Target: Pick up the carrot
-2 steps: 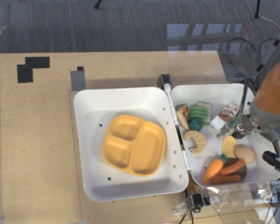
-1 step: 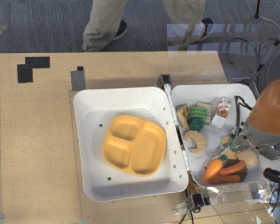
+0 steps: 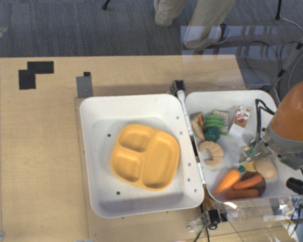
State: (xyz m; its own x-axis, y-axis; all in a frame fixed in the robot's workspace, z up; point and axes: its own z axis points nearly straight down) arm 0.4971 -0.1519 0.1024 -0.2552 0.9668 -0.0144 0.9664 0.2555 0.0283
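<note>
The carrot (image 3: 227, 181), orange with a small green top, lies near the front of the right bin (image 3: 263, 95), pointing toward the front left. My gripper (image 3: 253, 151) hangs under the grey wrist and orange band (image 3: 296, 117), low over the bin's right half. It is a little behind and to the right of the carrot's green end, and apart from the carrot. Nothing shows held in the gripper.
Two red-brown sausages (image 3: 246, 183) lie right beside the carrot, and a pale egg-shaped item (image 3: 265, 169) sits behind them. A croissant (image 3: 211, 153), green vegetables (image 3: 214, 122) and a small packet (image 3: 241, 115) fill the bin's back. The left bin (image 3: 96, 147) holds a yellow divided plate (image 3: 145, 156).
</note>
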